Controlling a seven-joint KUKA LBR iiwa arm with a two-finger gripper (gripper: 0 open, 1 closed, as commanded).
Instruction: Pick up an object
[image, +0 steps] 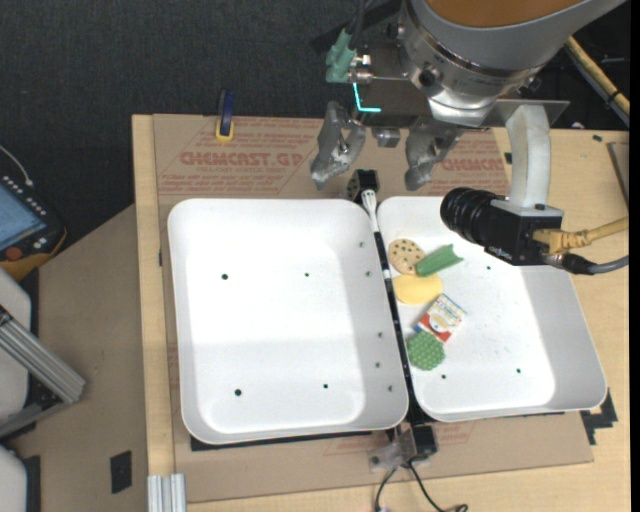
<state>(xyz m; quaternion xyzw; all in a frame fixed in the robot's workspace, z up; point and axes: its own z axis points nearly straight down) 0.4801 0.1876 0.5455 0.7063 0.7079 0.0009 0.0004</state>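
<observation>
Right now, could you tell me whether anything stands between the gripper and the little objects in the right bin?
Nothing visible blocks it. The gripper hangs open above the bins' far edge, and the cookie, green piece and yellow piece lie uncovered near the right bin's left side.

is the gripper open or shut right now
Open. The gripper hangs above the far rim of the bins with its two fingers spread well apart and nothing between them.
</observation>
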